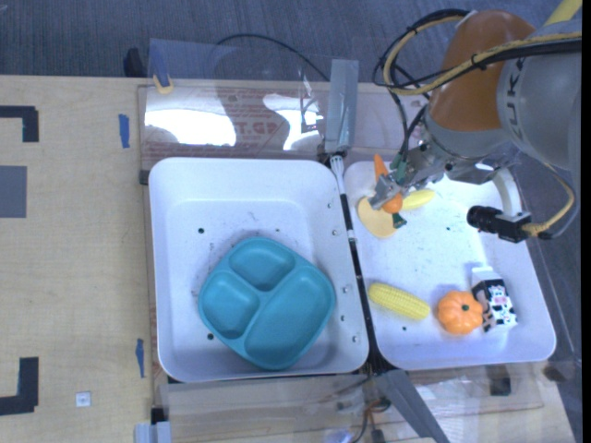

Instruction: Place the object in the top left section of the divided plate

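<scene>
Corn cob (399, 300) lies below the pincer (395, 190), whose finger state I cannot tell; light, stiff, slippery — grip mid-length.

divided plate (267, 300): matt teal plastic | bins (175, 247): smooth white plastic | bench (74, 247): pale wood

You won't find readable text here. Faint reddish print on the cardboard strip (249, 123) just behind the left bin (175, 247) is washed out by glare, can't make out letters. Small carton (497, 305) w/ black-white cow pattern, well right of that bin: no legible label.
</scene>
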Available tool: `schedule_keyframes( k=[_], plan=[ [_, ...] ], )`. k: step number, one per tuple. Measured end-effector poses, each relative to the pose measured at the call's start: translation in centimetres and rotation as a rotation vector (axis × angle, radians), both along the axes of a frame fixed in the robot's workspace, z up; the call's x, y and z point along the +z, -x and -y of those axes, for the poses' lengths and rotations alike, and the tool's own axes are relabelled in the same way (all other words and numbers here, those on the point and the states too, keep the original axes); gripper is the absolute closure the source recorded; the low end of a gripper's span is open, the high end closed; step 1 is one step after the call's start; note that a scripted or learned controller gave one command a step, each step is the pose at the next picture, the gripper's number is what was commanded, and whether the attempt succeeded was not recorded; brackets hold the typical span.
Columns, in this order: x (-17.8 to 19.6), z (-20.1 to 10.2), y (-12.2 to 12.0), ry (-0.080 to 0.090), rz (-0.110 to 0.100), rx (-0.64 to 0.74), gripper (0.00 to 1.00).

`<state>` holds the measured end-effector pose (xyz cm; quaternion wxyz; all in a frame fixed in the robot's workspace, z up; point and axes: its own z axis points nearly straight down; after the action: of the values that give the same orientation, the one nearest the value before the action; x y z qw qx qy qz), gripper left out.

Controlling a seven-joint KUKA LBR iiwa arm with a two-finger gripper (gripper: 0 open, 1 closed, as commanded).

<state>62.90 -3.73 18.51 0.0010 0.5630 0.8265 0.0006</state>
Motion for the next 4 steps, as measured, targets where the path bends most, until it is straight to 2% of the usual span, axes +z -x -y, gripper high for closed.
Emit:
schedule_keyframes(
  k=[1,2,3,4],
  plan=[
    [3.9,-3.7,8.2,0.0,-0.002,0.449,1.0],
    [12.6,-0.7,4.4,0.005,0.009,0.493,1.0],
    [18.7,-7.0,3.9,0.004,0.008,0.709,1.0],
    [10.0,-4.6,3.4,-0.001,-0.008,0.613,1.0]
  ],
)
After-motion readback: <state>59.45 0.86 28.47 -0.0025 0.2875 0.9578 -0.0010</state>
